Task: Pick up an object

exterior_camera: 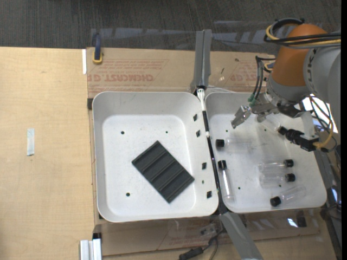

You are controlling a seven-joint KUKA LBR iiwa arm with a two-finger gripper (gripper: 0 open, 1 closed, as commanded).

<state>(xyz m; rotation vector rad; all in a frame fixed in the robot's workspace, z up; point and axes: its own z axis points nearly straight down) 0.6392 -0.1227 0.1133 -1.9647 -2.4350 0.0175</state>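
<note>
A black ridged rectangular panel (pixel 162 171) lies flat and slanted in the left bin (pixel 98 156). Several clear vials with black caps lie in the right bin (pixel 255 145): one (pixel 223 179) along its left wall, a loose-looking black cap (pixel 220 143) near it, and a cluster (pixel 279 172) at the front right. My gripper (pixel 248 120) hangs over the back part of the right bin, fingers spread open with nothing between them, apart from the vials.
A metal divider bar (pixel 201 58) runs back from between the two bins over brown cardboard (pixel 141 72). A wooden bench surface (pixel 43 145) lies left of the bins. Cables (pixel 303 137) hang from the arm over the right bin's far side.
</note>
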